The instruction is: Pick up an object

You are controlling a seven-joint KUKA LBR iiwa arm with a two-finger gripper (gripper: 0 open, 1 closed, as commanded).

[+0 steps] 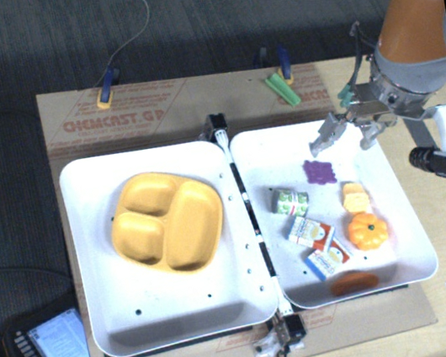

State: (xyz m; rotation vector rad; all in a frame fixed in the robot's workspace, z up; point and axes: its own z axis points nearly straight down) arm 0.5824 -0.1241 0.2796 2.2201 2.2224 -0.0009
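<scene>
While the grey arm with its orange band (418,2) reaches in from the right, its two-finger gripper (345,136) hangs over the far right part of the right-hand shallow white bin (395,186). Its fingers are spread apart, nothing between them, so it's released and holding zilch. One finger (325,140) points left toward the middle of the bin, the other (369,135) sits nearer the right wall.

All the pickable stuff is in that right bin. Just near of the gripper there's a small flat purple piece (319,171), kind of grape-bunch shaped. Going nearer still and a bit left: a little green-and-white can lying on its side (289,201). To the right of that is a pale yellow chunk (355,197), and just beside it on the near side a small orange pumpkin (368,231), close enough that they may be touching. Two little white cartons with red and blue print sit in the middle, one (310,231) just far of the other (326,258). Right at the near wall lies a reddish-brown sausage-looking thing (354,282).

Left-hand white bin (89,240) holds a big yellow plastic tray with three rounded compartments (166,220), flipped dome-side up by the look of it.

Both bins sit on a brown cardboard sheet (192,102), with a green marker-like stick (283,90) lying on it past the right bin.
</scene>
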